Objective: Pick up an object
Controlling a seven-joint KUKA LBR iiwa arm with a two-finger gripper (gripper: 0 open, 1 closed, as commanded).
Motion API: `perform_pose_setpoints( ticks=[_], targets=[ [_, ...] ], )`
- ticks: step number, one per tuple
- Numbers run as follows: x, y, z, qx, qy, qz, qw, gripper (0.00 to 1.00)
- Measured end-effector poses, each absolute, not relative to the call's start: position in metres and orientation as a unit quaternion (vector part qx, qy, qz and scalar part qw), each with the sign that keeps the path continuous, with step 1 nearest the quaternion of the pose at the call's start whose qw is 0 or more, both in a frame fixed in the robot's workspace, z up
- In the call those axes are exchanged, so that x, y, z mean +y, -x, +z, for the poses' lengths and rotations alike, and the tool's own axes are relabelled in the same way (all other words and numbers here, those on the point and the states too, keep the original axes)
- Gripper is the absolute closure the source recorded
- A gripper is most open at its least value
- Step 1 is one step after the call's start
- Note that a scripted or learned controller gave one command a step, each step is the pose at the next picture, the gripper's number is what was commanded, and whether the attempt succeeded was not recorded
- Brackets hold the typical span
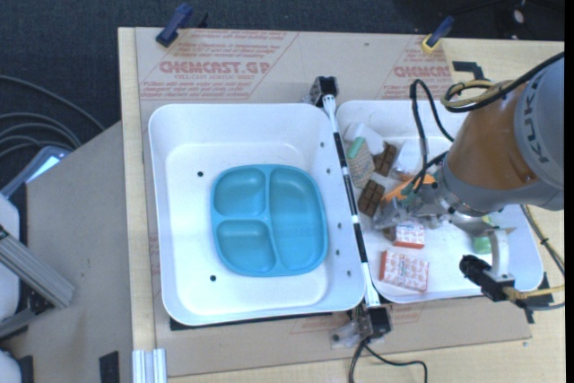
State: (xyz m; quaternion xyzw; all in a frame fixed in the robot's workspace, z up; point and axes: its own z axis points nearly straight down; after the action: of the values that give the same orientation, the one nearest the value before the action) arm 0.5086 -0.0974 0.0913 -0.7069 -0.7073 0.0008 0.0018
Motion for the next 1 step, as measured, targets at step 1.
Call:
perform_pose_setpoints(
  ticks=[1],
  targets=[
    [-0.0979, -0.5094, 0.1016, -0.707, 0.708, 0.0000, 0.000, 1.00]
  ],
)
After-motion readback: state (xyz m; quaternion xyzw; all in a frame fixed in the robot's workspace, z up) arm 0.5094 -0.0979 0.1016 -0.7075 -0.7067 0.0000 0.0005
